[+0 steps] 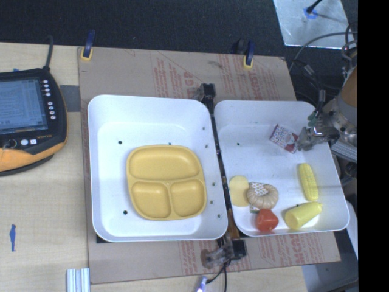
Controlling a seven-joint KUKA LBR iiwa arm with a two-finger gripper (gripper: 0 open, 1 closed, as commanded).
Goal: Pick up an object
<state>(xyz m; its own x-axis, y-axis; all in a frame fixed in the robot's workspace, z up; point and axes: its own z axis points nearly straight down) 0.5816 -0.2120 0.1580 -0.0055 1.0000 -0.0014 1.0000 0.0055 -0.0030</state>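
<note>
At the far left, well to the left of the left bin [97, 111], a handheld control pendant [27, 117] with a lit screen and an orange underside lies on the bench [36, 224]. A sheet of cardboard [182, 72] lies under both bins, held at its far edge by 2 clamps with blue handles [89, 44].

The left bin, the landmark here, holds a yellow divided plate [166, 181] with 3 compartments, lying flat near the bin's middle and slightly toward its near side.

Just right of the left bin, touching it along a shared edge, is the right bin [255, 111]. Its contents, going rightward from the left bin: a pale yellow flat piece [237, 191] lies closest to the shared edge, with a round brown-and-white pastry-like toy [262, 194] touching its right side. A red tomato-like toy [266, 221] sits just nearer than the pastry. Farther right, a yellow blocky toy [302, 215] lies by the near right corner, and a yellow corn cob [308, 181] lies just beyond it. Toward the far side of the right bin, a small red-and-white packet [282, 137] lies tilted.

Farthest from the left bin, at the right bin's right edge, the gripper [306, 137] reaches in, its tip just beside the packet's right end. It is too small and blurred to tell whether it is spread or closed, or whether it touches the packet.
</note>
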